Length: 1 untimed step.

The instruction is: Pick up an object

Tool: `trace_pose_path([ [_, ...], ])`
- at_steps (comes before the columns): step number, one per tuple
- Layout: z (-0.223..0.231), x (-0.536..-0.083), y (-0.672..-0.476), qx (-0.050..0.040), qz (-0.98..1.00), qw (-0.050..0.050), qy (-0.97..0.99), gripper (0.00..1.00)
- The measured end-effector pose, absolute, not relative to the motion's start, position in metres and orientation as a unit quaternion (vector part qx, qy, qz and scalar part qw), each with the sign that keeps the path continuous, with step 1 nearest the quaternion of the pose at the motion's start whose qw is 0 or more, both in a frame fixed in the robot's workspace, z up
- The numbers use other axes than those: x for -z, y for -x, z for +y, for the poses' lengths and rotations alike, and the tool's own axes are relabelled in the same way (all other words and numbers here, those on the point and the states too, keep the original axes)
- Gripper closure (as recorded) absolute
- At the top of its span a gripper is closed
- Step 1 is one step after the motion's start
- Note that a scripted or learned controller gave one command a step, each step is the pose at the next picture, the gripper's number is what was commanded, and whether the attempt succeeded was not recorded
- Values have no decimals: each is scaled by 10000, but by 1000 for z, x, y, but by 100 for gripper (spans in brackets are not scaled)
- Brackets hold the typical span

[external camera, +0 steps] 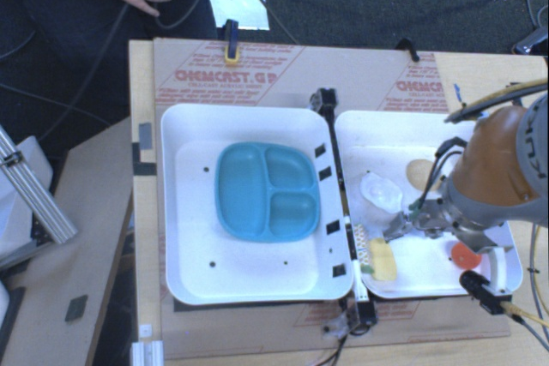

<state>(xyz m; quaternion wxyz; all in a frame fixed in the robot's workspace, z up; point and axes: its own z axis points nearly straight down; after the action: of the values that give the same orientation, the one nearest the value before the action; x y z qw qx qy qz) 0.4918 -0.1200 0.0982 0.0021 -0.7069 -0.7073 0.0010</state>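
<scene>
Gripper (401, 225) lowered into the right bin (429, 274), nothing seen held.
Whether the fingers are apart cannot be told; the clear plastic piece (381, 191) or yellow object (383, 260) could be nudged aside.

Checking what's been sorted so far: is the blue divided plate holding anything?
Empty. The blue divided plate lies flat in the left bin, all three compartments showing bare blue.

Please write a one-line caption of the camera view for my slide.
KUKA arm's claw low in the right bin among small items; blue divided tray sits in the left bin.
</scene>
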Motion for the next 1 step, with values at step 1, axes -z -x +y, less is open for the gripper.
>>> trace_pose_path([
  [1,-120,-112,-494,6,-7074,-6,7069,100],
])
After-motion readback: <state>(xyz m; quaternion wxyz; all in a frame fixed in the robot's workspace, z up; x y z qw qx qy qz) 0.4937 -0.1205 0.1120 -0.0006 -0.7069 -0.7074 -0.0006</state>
